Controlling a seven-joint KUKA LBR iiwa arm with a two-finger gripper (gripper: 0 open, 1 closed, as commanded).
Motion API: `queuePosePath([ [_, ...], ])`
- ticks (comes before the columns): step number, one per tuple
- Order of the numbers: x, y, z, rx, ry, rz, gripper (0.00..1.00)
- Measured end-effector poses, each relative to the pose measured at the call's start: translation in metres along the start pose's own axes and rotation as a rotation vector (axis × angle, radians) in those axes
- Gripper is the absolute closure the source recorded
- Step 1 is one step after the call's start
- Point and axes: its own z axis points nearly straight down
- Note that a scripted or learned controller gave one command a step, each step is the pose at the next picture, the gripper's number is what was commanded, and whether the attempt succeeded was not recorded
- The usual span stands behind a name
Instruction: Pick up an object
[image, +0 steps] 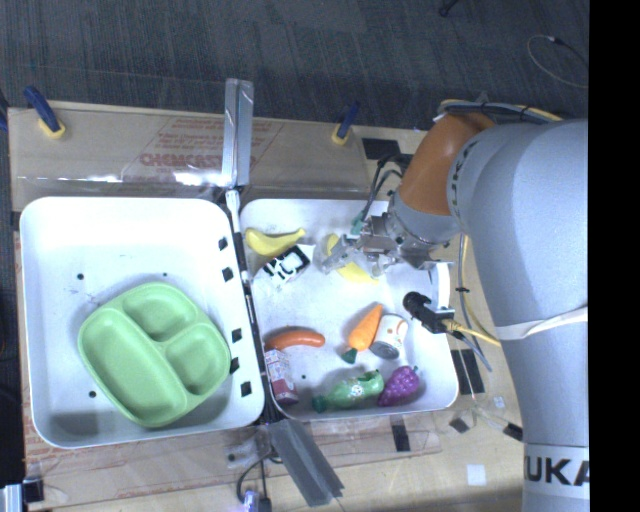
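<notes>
My gripper (342, 252) hangs low over the upper middle of the right bin (440, 395). It is right above a small yellow object (354, 271), which it partly hides. I cannot tell whether it touches that object. A banana (272, 240) lies to its left, with a black and white item (286, 264) just below the banana. Further down are a carrot (364, 327), a white cup (391, 336), a hot dog (295, 339), a red can (280, 384), a green bottle (349, 391) and purple grapes (401, 382).
The left bin (40, 260) holds a green divided plate (150, 350). A raised divider (240, 290) runs between the two bins. The arm's grey body and orange band (435, 165) cover the right bin's right rim.
</notes>
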Motion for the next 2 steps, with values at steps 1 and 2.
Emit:
queuePosePath([
  [1,0.001,0.001,-0.011,0.000,0.001,-0.006,1.00],
  [2,0.107,0.011,-0.100,-0.003,0.000,-0.306,1.00],
])
